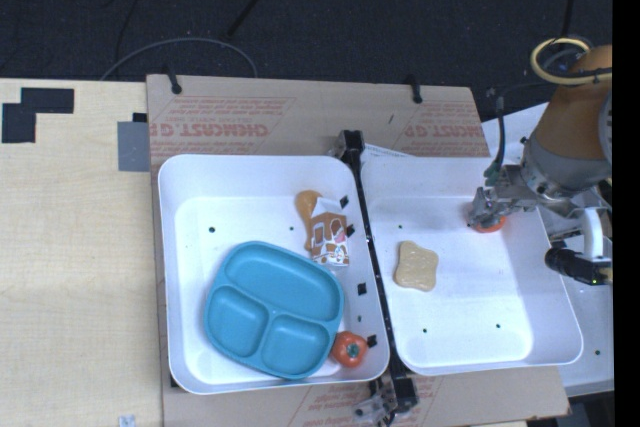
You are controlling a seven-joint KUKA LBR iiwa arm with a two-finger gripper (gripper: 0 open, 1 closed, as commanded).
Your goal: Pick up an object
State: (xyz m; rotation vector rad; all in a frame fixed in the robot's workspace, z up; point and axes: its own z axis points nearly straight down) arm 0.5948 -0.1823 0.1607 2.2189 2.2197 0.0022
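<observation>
Reaching in at the frame's right, the gripper (487,213) sits low over a small red object (490,225) in the right bin (560,340), placed for a pick. How its jaws stand, I cannot tell. A tan piece (416,266) lies nearby, apart.

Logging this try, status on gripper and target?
Gripper low in right bin, over a small orange-red object; grasp unconfirmed. Tan bread-like piece lies apart, mid-bin. Nothing blocking.
</observation>
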